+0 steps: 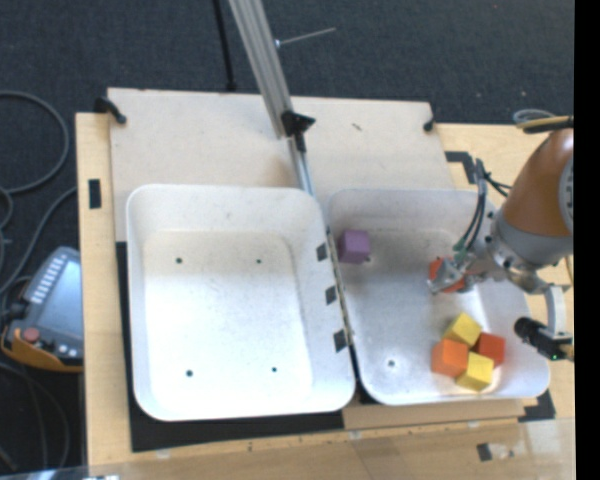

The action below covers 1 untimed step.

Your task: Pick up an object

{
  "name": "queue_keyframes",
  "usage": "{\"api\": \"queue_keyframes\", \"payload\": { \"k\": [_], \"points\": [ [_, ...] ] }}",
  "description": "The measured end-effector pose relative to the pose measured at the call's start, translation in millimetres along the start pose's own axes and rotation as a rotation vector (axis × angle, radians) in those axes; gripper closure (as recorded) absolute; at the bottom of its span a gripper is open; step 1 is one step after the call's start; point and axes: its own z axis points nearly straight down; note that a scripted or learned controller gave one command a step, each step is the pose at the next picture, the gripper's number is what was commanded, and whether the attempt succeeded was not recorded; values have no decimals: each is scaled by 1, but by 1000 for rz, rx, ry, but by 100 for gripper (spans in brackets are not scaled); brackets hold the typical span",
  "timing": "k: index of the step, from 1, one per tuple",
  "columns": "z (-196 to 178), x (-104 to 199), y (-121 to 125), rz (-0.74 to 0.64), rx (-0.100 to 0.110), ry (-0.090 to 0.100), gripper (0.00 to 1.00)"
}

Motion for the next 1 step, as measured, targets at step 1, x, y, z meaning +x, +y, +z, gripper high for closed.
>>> {"api": "queue_keyframes", "payload": {
  "k": [1],
  "points": [
    [-45,86,19,-13,2,5,100]
  ]
}}
